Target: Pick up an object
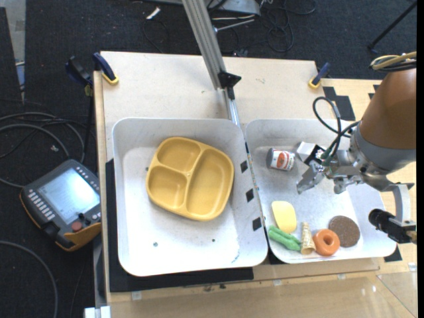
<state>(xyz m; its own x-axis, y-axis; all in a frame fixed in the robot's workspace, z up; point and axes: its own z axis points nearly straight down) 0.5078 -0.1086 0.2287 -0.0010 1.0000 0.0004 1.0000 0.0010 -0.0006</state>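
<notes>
So the gripper [326, 181] hangs open over the right bin [260, 132], nothing between its fingers. Just to its left lies a small can [281, 159] (on its side); the yellow plate [190, 177] sits in the left bin [126, 197].

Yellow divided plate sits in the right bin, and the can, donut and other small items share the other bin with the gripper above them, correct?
Not quite. The camera view shows the yellow divided plate in the left bin. The can, donut and other small items lie in the right bin, with the gripper above them.
</notes>
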